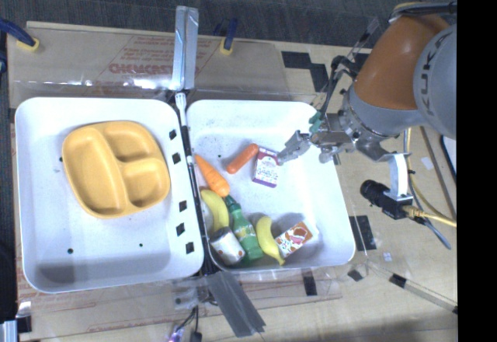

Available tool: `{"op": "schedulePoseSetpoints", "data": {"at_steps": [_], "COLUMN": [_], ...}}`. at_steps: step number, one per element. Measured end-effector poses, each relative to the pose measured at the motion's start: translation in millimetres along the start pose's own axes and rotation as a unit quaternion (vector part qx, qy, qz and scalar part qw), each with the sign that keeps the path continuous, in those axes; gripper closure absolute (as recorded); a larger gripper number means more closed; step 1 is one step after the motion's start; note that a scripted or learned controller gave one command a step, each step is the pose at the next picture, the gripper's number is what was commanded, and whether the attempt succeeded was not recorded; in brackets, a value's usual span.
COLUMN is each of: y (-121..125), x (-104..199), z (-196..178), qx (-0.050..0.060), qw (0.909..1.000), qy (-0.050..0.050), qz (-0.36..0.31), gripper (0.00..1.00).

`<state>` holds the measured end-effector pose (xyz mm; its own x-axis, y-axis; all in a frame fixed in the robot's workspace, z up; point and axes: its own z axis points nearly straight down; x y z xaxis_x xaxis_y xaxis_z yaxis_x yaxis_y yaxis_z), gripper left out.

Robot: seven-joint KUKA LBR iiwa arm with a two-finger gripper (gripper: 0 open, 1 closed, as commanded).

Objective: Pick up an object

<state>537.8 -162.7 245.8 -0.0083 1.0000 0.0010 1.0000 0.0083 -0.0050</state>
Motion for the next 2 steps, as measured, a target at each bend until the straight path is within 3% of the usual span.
{"op": "schedulePoseSetpoints", "data": {"at_steps": [1,2], "y": [42,79], "x": [23,17], "z": [106,146], "qx": [0.001,-0.007], "qw": [0.9988,0.9999], "qy": [0.000,-0.002], "qz": [0.049,0.011], "gripper": [0.00,0.00]}}
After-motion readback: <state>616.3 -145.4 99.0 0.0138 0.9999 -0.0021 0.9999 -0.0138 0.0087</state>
